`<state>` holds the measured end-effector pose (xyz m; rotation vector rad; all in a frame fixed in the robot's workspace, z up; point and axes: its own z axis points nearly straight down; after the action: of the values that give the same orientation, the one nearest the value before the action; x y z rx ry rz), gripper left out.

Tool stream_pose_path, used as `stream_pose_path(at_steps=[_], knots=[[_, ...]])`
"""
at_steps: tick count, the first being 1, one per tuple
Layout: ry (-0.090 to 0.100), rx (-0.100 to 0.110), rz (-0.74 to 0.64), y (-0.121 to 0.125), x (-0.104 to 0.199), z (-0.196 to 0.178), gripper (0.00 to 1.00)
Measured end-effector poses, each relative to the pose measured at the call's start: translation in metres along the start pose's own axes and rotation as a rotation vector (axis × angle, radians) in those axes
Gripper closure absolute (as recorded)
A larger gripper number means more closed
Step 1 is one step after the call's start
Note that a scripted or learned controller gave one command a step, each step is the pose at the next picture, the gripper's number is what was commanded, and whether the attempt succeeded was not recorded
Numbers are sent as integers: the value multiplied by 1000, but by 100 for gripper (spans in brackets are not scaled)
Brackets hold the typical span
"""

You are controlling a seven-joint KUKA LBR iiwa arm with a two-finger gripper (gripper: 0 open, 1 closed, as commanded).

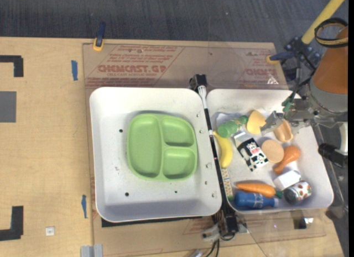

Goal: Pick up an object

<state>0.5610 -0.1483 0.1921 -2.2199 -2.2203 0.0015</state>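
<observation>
Left bin [105, 156] holds a green divided plate [162, 146]. Arm cut off at right edge; gripper [285, 119] low over the right bin [323, 187], grip impossible to read. Toy food clutters beneath: banana [225, 150], carrot [255, 188].

— What does the arm [332, 79] look like at three o'clock in the camera view?

— Bulky and rounded, with a broad orange band [333, 68] around it and a pale grey section just beneath.

— Any cabling?

— Yes. Dark cables [301, 68] run along its nine o'clock side, and a thin black loop [332, 32] curls over the top of the orange part.

— And the hand [282, 119]?

— Small, built of grey metal blocks, with a little green spot near its top. Its finer details are too small to make out.
</observation>
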Motion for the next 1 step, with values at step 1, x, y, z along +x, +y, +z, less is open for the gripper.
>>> stream_pose_path(at_steps=[1], knots=[[-3,-10,-29,0,7,88,0]])
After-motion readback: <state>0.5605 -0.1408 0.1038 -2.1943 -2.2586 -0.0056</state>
